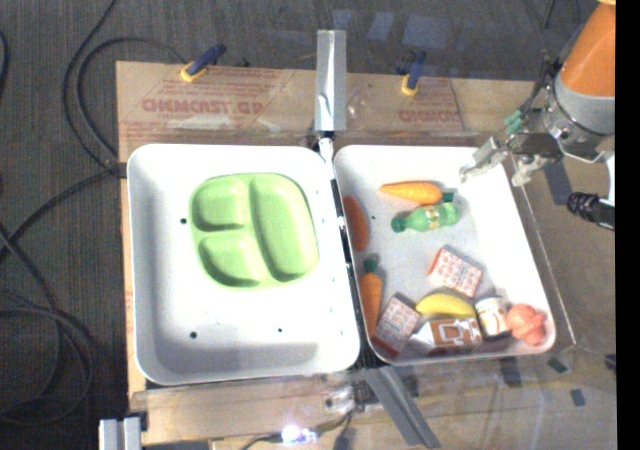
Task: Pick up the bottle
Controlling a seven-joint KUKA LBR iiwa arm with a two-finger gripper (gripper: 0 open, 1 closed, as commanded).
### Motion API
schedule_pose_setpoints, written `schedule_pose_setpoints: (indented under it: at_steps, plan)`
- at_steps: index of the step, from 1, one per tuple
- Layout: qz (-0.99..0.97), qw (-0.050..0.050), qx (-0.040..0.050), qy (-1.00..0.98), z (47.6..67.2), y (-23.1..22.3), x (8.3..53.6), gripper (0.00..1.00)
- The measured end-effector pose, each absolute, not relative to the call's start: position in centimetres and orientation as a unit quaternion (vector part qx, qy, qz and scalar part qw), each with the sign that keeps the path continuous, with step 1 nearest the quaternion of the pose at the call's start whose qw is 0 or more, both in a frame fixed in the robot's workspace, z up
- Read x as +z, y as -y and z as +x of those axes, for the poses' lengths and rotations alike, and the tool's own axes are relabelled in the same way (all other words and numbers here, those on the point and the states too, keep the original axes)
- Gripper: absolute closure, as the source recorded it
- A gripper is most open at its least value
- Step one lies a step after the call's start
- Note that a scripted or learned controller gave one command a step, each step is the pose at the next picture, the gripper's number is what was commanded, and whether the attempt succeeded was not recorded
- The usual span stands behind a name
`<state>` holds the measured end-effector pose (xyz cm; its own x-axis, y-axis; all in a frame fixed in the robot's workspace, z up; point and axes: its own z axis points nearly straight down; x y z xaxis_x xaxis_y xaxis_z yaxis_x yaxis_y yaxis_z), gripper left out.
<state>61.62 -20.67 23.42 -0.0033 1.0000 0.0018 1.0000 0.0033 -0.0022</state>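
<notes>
Green bottle (427,217) lies on its side in the right bin (520,228), upper half, just below an orange carrot (411,192); label too small to read. Gripper (497,160) hovers over the bin's upper right rim, well apart from the bottle, fingers spread, pinching nothing. Left bin (160,338) holds a green divided tray (255,229). Red print on the cardboard (210,106) behind — blurred, roughly "CHEMCAST GP".

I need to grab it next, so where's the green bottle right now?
The green bottle lies on its side in the right bin, toward its far end, just below the orange carrot.
</notes>
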Motion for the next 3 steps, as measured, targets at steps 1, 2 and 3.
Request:
schedule_pose_setpoints:
  at_steps: [1,2,3]
  plan:
    - [-0.550,0.000,-0.0004,0.835,60.5,16.7,9.7,0.00]
    - [-0.543,-0.004,-0.0022,0.840,64.3,17.3,9.0,0.00]
    - [-0.634,0.007,0.0161,0.773,66.0,13.7,8.8,0.00]
